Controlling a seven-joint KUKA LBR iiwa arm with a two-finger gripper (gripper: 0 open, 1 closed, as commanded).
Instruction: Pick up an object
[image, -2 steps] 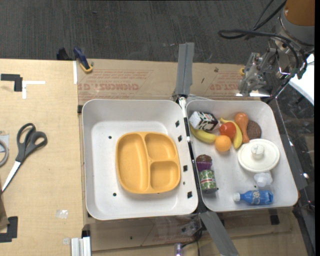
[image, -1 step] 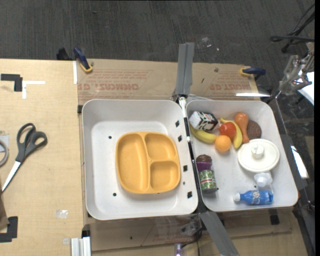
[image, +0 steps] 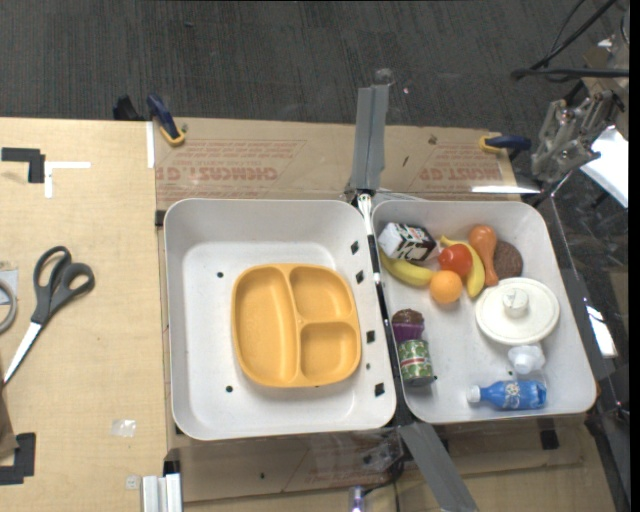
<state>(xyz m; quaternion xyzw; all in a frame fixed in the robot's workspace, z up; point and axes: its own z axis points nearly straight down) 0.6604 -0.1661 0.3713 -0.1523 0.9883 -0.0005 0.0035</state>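
Note:
The right bin (image: 560, 240) holds a banana (image: 405, 270), a red tomato (image: 455, 257), an orange (image: 446, 288), an orange drumstick-shaped toy (image: 483, 240), a brown lump (image: 508, 259), a black-and-white carton (image: 405, 240), a white lidded bowl (image: 516, 310), a small clear cup (image: 526, 357), a blue bottle (image: 508, 394) lying down, and a green can (image: 414, 358) with a dark purple piece (image: 407, 322) at its far end. A yellow divided plate (image: 297, 325) lies in the left bin (image: 200, 240). My gripper (image: 562, 135) hangs beyond the right bin's far right corner, apart from every object.
Scissors (image: 50, 288) lie on the wooden bench at the left. Blue clamps (image: 165, 118) (image: 505, 143) hold a cardboard sheet behind the bins. A grey bar (image: 370, 140) stands upright at the back between the two bins. Cables and dark gear crowd the right side.

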